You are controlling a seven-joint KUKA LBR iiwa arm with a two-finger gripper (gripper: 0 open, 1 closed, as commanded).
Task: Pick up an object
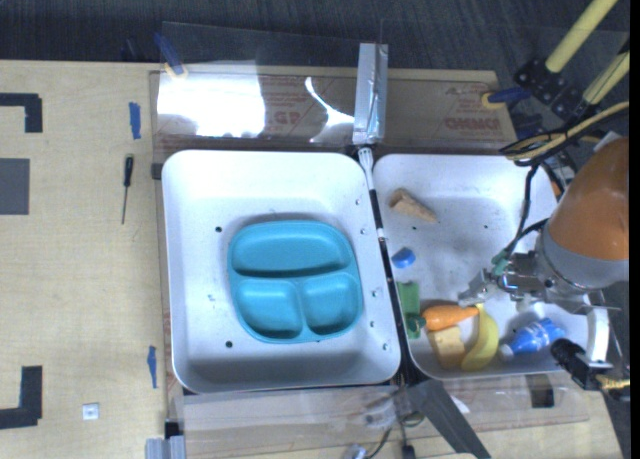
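While the arm (590, 227) hangs over the right bin (450, 182), its gripper (497, 277) sits just above the carrot (448, 317) and banana (484, 339); can't tell how its fingers are set.

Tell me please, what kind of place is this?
Probably a robot test bench in a lab, not a kitchen: a robot arm reaches over two white bins, one holds toy food such as a banana, and cables hang nearby.

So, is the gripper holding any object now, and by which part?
It cannot be told: the gripper hangs over the right white bin, above the orange carrot, with its tip unclear.
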